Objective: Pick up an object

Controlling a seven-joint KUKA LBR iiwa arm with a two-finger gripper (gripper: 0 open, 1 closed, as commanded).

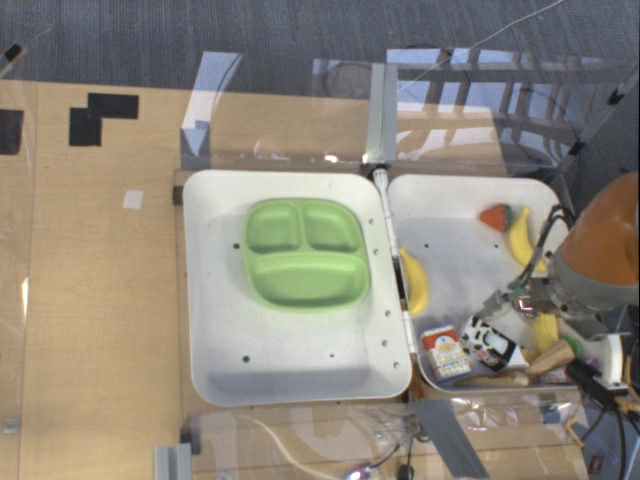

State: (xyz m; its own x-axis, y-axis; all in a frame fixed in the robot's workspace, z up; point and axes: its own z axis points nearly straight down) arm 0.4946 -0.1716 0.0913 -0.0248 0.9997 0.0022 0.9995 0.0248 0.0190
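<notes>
My gripper (512,303) hangs low over the right bin (450,238), near its lower right part, under the arm's orange band (605,240). Just below it lie a black-and-white object (488,343), a small red and white carton (446,353) and a brown stick-like item (548,359). A yellow piece (545,330) sits beside the gripper. One banana (415,280) rests against the bin's left wall. Another banana (520,236) and a red strawberry (494,217) lie at the upper right. Nothing shows between the gripper's tips.
The left bin (215,298) holds a green divided plate (305,253). A metal divider (392,268) runs between the bins. Clear plastic guards (480,98) stand behind the bins. Cables (600,383) hang at the lower right.
</notes>
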